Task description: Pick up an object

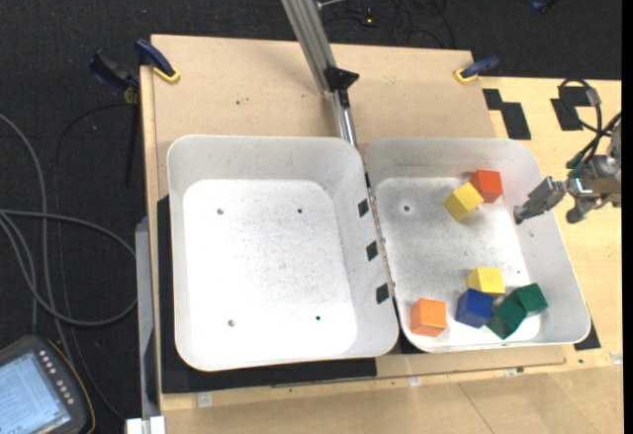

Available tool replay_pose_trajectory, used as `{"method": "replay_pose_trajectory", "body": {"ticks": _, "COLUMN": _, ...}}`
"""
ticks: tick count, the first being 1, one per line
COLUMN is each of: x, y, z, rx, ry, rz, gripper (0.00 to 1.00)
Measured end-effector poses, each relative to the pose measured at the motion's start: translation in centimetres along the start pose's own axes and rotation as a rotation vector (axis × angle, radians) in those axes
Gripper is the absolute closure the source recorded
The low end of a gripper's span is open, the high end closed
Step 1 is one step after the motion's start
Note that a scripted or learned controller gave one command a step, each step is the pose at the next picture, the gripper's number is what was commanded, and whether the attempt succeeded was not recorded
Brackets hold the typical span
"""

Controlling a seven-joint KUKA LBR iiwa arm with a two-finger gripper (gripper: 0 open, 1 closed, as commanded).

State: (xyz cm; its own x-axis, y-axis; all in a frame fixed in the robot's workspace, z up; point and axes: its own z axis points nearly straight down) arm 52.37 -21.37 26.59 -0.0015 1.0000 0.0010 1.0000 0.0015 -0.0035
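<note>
The right bin (415,160) holds several small blocks. A red-orange cube (487,185) and a yellow cube (462,202) lie near its far side. Along its near side sit an orange cube (428,316), a blue cube (475,307), another yellow cube (486,280) and two green blocks (519,308), packed close together. My gripper (556,205) hovers over the bin's right rim, to the right of the red-orange cube. It is open, and nothing sits between its fingers.
The left bin (178,224) adjoins the right one along a shared middle edge. A slanted metal pole (302,12) comes down to the bench at the back. Clamps (158,61) grip the bench's far corners.
</note>
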Motion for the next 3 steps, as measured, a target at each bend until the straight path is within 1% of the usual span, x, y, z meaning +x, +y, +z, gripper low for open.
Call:
{"method": "replay_pose_trajectory", "body": {"ticks": 1, "x": 0.0, "y": 0.1, "z": -0.2, "rx": -0.003, "ry": -0.001, "rz": 0.0, "gripper": 0.0}}
{"method": "replay_pose_trajectory", "body": {"ticks": 3, "x": -0.6, "y": 1.3, "z": 9.2, "rx": 0.001, "ry": 0.0, "rz": 0.002, "gripper": 0.0}}
